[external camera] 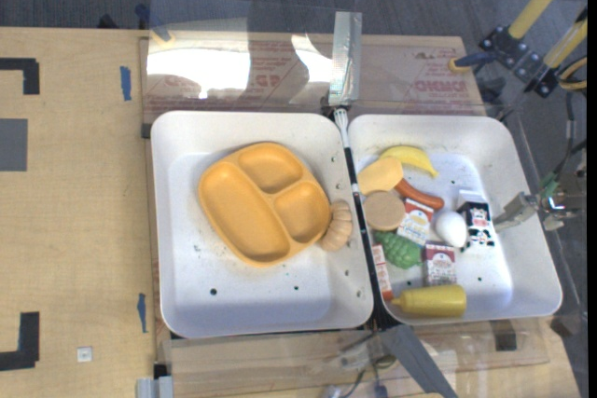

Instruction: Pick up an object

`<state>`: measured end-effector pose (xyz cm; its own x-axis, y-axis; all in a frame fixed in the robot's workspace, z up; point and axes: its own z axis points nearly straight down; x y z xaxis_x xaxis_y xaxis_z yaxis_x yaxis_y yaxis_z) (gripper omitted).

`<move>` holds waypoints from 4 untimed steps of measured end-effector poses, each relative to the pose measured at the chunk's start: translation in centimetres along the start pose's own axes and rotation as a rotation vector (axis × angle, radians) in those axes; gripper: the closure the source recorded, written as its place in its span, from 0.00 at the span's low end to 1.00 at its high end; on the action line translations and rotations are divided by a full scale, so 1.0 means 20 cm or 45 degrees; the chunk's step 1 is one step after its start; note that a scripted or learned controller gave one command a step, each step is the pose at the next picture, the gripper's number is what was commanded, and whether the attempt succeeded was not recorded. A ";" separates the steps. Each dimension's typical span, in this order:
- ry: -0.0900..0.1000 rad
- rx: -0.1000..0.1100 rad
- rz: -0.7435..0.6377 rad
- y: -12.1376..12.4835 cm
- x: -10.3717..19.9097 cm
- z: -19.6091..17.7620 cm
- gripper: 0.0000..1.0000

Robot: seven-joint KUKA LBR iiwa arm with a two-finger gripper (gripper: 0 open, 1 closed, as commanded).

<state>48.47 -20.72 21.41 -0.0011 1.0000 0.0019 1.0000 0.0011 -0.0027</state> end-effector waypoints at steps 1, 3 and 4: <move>0.002 0.005 0.408 -0.03 0.19 0.44 0.00; 0.000 -0.009 1.092 0.51 0.46 0.64 0.00; -0.003 -0.007 0.844 0.69 0.50 0.64 0.00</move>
<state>62.20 -10.60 8.63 0.6143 0.7890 -0.0006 0.7890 -0.6143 0.0024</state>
